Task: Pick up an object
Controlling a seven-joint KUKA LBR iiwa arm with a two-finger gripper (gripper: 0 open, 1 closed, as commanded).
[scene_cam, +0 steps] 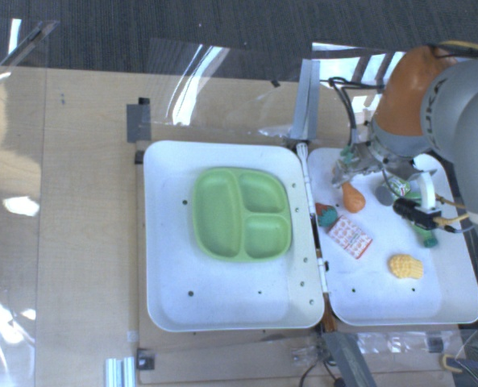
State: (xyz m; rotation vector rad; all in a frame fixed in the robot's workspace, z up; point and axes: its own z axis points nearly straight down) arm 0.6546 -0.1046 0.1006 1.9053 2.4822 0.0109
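A pale wooden worktop (pixel 69 216) carries two shallow white bins side by side. The left bin (pixel 166 297) holds a green divided plate (pixel 241 214). The right bin (pixel 456 297) holds an orange object (pixel 353 197), a small teal piece (pixel 326 215), a red-patterned white packet (pixel 350 237) and a yellow corn-like toy (pixel 405 266). The grey and orange arm (pixel 432 103) reaches in from the right, its end effector (pixel 359 166) low over the bin's far left area, just beyond the orange object. Whether it is released or clenched cannot be told.

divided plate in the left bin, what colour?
Light green: the three-compartment plastic plate in the left white bin, clearest in the camera view.
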